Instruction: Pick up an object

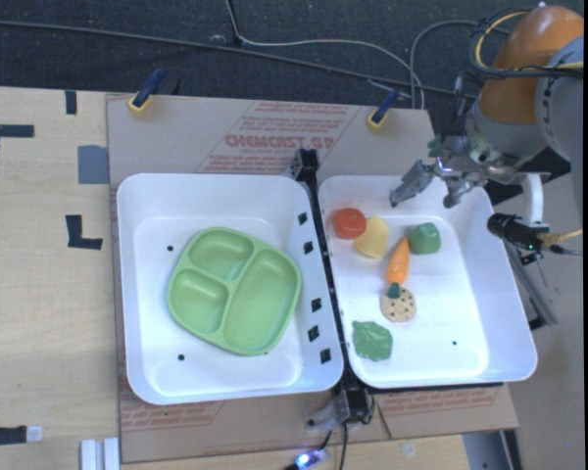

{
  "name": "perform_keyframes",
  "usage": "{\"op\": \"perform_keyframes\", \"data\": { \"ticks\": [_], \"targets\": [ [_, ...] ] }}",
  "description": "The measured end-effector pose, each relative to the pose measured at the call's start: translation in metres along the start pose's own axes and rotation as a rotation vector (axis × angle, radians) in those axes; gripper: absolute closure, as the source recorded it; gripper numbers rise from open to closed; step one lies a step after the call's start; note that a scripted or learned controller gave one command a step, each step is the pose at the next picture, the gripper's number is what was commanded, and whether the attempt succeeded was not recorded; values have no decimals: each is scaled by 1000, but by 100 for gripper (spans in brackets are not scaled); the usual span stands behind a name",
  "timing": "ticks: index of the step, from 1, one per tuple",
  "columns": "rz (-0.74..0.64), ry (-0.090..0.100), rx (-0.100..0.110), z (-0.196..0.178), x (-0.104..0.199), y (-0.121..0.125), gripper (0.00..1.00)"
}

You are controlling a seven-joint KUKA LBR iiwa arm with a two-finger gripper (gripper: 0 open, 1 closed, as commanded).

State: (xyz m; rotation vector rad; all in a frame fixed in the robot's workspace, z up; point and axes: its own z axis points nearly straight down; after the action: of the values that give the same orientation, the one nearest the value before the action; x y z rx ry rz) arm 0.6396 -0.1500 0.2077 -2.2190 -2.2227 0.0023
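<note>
The right bin (490, 346) holds several toy foods. A red tomato (349, 223) and a yellow piece (372, 237) lie near its back left. A green pepper (424, 238) sits to their right, with an orange carrot (399, 259) slanting below. A spotted cookie (399, 305) and a green leafy piece (372, 341) lie nearer the front. My gripper (433, 189) hangs over the bin's back edge, above and behind the green pepper. Its two grey fingers are spread apart with nothing between them.
In the left bin (142, 351) lies a green divided plate (235, 290). A black divider strip (314, 253) runs between the bins. Clamps (145, 90) hold the cardboard sheet at the back, and cables (274, 42) trail across the dark floor.
</note>
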Motion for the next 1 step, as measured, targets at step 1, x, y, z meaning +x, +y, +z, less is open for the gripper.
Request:
{"op": "perform_keyframes", "data": {
  "ticks": [1],
  "targets": [
    [1,-1,5,54,-7,-9,0]
  ]
}}
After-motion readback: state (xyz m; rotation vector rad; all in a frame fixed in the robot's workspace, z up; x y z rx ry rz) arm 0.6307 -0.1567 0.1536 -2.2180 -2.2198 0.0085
